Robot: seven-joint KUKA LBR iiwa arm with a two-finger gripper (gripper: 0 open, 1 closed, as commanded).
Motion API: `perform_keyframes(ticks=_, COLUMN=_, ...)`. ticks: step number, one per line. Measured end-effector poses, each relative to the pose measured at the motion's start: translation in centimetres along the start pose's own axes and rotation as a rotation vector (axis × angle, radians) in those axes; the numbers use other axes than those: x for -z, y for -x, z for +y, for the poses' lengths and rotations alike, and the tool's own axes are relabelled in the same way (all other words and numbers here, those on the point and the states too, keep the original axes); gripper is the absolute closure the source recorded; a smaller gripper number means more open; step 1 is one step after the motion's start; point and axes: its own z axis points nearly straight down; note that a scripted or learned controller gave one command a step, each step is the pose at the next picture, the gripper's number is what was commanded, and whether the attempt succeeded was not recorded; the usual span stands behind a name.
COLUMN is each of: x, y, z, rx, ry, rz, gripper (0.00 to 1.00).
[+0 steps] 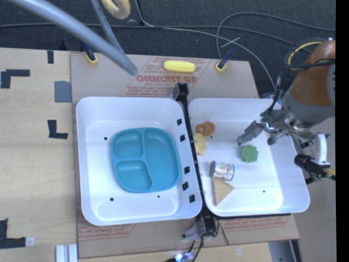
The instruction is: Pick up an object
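Note:
My gripper point(258, 137) hangs over the right bin point(283, 201), its two dark fingers spread open with nothing between them. Just below it lies a small green broccoli-like piece point(250, 154), apart from the fingertips. Further left in the same bin are a brown pretzel point(205, 128), a pale yellow piece point(200, 144), a small silver can point(223, 171) on its side and a tan wedge point(221, 191). The grey arm with its orange band point(316, 56) comes in from the right.
The left bin point(92, 113) holds a blue divided plate point(145, 160). A yellow banana-shaped object point(179, 66) lies on the cardboard behind the bins. A black divider point(188, 146) with clips runs between the bins. A grey pole point(65, 18) crosses the top left.

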Motion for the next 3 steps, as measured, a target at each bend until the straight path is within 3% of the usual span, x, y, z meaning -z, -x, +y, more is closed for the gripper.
perform_keyframes(ticks=1, x=-6.4, y=0.1, z=0.1, rx=0.0, ry=-0.006, rz=0.0, gripper=0.0)
perform_keyframes(ticks=2, x=-10.6, y=0.1, z=0.2, rx=0.0, ry=0.005, rz=-0.004, gripper=0.0)
perform_keyframes(ticks=3, x=-9.3, y=0.2, z=0.3, rx=0.0, ry=0.006, rz=-0.004, gripper=1.0)
